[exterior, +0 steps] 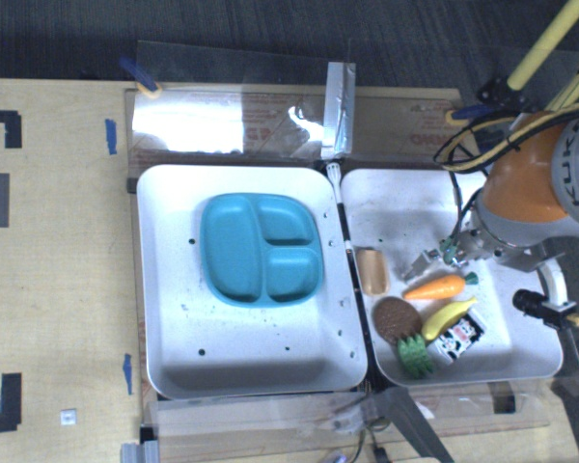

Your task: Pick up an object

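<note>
The right bin (405, 196) holds several small items: a tan bread-like block (372, 270), an orange carrot (435, 287), a yellow banana (448, 317), a brown round cookie (396, 318), a green ridged piece (414, 354) and a black-and-white card (459, 337). My gripper (432, 258) reaches in from the right and hangs low just above the carrot's upper edge, its metal fingers pointing left. Nothing shows between the fingers.
The left bin (174, 336) carries a blue divided plate (261, 247). A clear plastic sheet and a metal post (338, 109) stand behind the bins. Cables and a yellow rod (550, 32) crowd the upper right. The arm's grey and orange body (526, 186) overhangs the right bin's far side.
</note>
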Controlling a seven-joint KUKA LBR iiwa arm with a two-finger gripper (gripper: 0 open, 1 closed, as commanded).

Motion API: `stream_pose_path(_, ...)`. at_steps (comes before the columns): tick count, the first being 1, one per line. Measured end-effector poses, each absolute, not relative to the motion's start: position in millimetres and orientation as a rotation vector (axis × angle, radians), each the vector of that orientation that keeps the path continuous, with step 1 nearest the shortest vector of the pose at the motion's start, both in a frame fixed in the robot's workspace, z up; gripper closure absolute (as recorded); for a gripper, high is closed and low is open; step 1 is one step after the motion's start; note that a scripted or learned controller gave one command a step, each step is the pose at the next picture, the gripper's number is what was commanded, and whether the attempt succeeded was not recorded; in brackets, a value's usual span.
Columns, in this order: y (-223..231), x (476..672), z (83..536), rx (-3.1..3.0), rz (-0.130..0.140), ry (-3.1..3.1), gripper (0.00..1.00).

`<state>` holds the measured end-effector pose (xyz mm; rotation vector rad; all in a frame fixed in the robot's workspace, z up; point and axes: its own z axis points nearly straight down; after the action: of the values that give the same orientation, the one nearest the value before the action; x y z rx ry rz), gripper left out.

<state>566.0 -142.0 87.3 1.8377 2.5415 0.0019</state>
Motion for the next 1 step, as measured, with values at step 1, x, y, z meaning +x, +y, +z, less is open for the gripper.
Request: stream_pose_path(1,-160.2,506.4,87.5,1.873,0.002,2.518,0.00)
